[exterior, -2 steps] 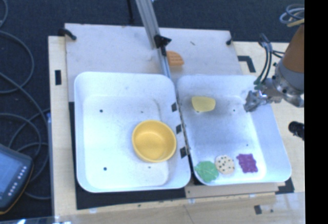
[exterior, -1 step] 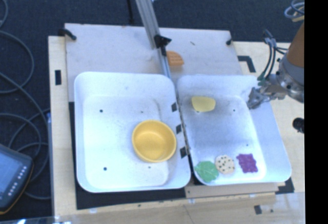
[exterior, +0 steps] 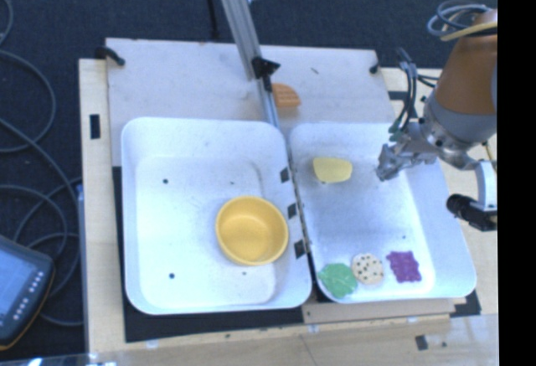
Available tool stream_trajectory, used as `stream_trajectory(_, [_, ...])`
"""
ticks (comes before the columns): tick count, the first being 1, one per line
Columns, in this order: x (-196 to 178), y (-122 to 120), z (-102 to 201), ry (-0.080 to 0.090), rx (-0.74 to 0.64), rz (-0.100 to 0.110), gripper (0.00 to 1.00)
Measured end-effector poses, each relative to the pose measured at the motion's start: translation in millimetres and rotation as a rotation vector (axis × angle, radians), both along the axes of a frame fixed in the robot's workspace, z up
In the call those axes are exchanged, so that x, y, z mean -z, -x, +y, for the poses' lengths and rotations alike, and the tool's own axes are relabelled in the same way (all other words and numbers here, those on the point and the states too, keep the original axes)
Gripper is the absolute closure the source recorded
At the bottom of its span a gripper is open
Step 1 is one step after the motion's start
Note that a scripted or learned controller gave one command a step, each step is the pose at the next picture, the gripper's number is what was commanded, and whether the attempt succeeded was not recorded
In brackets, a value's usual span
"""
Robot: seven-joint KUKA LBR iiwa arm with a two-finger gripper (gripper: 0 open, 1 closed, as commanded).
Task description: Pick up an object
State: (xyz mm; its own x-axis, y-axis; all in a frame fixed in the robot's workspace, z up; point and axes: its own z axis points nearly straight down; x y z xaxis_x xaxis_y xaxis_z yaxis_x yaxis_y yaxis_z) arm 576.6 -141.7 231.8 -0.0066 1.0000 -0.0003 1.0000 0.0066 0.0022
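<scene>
My gripper [exterior: 389,165] hangs over the right bin [exterior: 435,213], near its upper right part, a little to the right of a flat yellow piece [exterior: 332,169]. Nothing shows between its fingers. Along the right bin's front edge lie a green piece [exterior: 337,279], a pale speckled cookie [exterior: 367,269] and a purple piece [exterior: 404,265]. A yellow bowl [exterior: 251,229] sits upright in the left bin [exterior: 159,188], toward its right side.
A slanted metal pole [exterior: 241,25] crosses above the bins' shared edge. An orange object [exterior: 286,96] lies on the bench behind the bins. Cables and a tablet [exterior: 18,289] are on the floor at left.
</scene>
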Motion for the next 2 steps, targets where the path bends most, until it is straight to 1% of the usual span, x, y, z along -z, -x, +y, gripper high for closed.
stream_trajectory(1, [-12.9, -9.3, 50.2, -0.001, -0.002, -0.002, 1.0])
stream_trajectory(2, [-6.6, -12.1, 108.3, -0.001, -0.001, 0.001, 1.0])
